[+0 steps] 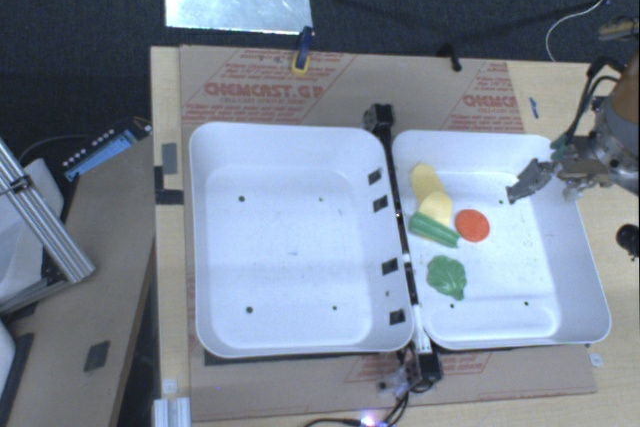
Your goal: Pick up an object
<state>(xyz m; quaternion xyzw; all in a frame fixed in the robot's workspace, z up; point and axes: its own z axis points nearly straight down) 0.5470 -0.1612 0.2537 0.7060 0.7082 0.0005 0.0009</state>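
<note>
Arm (615, 130) is cut off by the right frame edge above the right bin (575, 305). Gripper (525, 180) finger state is indistinct. Yellow object (436, 206) is partly covered by the green piece (433, 230).

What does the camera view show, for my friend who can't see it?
A robot gripper hangs over the right bin, which holds four toy foods near its left wall: a yellow piece, a green stick, an orange disc and a green lump. Another white bin sits beside it.

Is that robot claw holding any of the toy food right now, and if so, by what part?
Nothing is held. The gripper hangs over the right bin's upper right part, apart from the yellow pieces, orange disc and green items.
</note>
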